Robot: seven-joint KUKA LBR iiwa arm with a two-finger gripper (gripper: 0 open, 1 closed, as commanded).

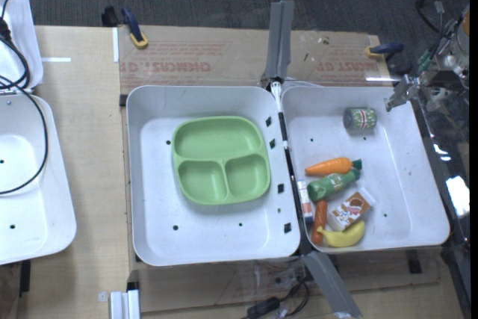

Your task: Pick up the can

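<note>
Meanwhile, the can [360, 119] lies on its side at the far end of the right bin [418, 183], just left of the end effector [399, 95], whose grip state cannot be told.

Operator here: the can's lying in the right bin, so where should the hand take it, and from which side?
Grip the can across its round body, midway between the ends, coming straight down from above. It lies on its side on the right bin's floor, apart from the carrot and the other food items, so both curved flanks look free for the fingers.
</note>
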